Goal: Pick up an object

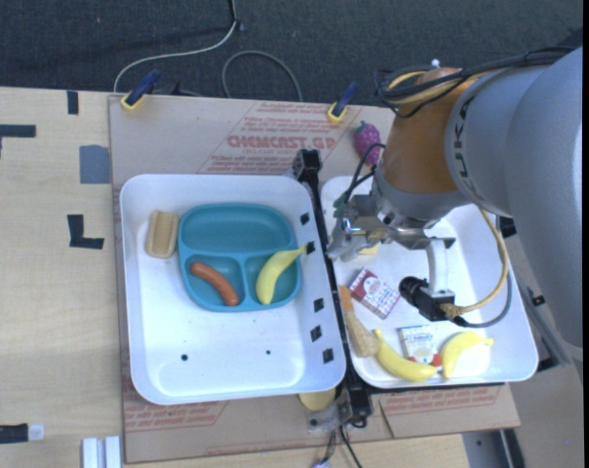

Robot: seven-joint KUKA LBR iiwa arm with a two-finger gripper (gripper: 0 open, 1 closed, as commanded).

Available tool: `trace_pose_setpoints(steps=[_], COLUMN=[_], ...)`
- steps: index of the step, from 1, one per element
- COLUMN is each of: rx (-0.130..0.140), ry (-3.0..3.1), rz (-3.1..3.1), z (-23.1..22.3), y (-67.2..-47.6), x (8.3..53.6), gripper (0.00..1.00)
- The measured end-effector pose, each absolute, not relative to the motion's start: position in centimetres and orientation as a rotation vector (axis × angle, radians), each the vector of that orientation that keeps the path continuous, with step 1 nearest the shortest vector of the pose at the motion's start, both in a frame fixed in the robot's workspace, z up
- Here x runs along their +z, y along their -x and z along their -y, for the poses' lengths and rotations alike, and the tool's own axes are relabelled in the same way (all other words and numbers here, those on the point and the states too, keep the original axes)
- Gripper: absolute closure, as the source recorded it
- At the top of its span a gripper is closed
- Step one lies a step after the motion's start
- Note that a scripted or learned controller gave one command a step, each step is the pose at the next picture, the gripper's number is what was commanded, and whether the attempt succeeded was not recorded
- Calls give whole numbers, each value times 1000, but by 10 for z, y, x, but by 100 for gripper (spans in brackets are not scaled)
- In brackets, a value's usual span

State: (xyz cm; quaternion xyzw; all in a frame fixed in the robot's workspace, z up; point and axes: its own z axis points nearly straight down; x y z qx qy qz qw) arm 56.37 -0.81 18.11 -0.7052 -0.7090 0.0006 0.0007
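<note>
The jaws sit low in the right bin (509, 364), close to the wall it shares with the left bin (138, 291), but the wrist hides them from above, so I cannot tell how wide they stand or whether anything is in them. The gripper (357, 238) hangs over the bin's upper left corner.

The likeliest object for the pick is the red-and-white packet (374, 293), lying flat just below the gripper. It looks light, thin and probably slick-skinned, so it may crumple or slide; pinching across its narrow width near the middle seems safest.

The same bin holds a second packet (417, 343), two toy bananas (404, 364) (466, 351) near the front wall, and an orange-tan piece (359, 331) by the divider. The bananas look like stiff, smooth plastic, best gripped across the thick middle.

A purple item (366, 136) lies at the bin's far edge. In the left bin a teal divided plate (231, 227) carries a sausage (215, 282) and a third banana (275, 273) in separate compartments. A tan bun (161, 234) rests just beside the plate.
</note>
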Motion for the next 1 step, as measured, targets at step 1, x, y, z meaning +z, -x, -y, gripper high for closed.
trace_pose_setpoints(steps=[1], rx=[8], ry=[2223], rz=[2213], z=[41], y=[-484], x=[184], gripper=[100])
